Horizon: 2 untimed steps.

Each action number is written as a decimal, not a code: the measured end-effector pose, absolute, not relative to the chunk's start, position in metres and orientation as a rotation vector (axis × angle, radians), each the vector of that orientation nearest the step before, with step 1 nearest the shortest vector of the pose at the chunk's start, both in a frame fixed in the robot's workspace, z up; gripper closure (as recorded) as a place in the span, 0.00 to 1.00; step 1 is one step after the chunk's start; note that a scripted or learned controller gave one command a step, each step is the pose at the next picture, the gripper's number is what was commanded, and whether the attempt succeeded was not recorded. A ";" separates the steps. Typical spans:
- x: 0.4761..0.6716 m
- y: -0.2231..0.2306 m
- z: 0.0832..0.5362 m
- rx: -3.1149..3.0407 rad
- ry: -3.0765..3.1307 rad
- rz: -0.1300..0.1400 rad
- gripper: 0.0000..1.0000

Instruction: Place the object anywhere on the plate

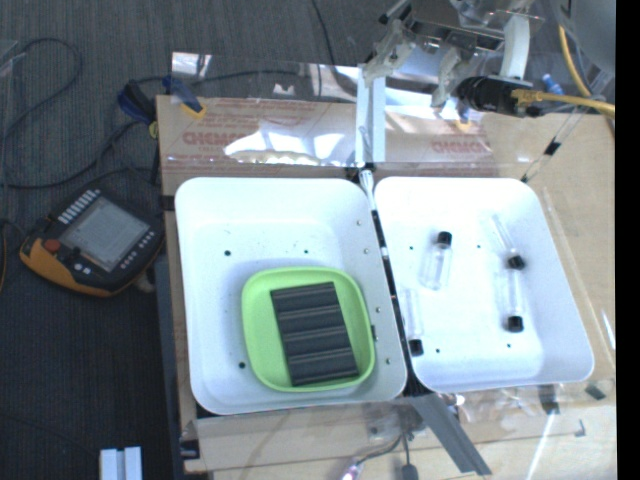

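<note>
Above the bins' far edge my gripper (418,63) hangs, jaws spread, nothing between them. Dark ridged object (315,333) lies on green plate (256,298), left bin (205,268).

dark ribbed block (314,334) – on green plate (258,308) | left bin (200,268) – tool (425,63) above bins
</note>
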<state>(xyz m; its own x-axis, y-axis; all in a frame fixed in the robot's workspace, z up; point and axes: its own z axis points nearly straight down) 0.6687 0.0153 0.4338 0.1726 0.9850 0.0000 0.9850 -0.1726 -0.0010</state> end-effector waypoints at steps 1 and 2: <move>0.669 0.008 0.434 -2.492 -1.912 0.001 0.00; 0.669 0.016 0.434 -2.355 -2.081 0.005 0.00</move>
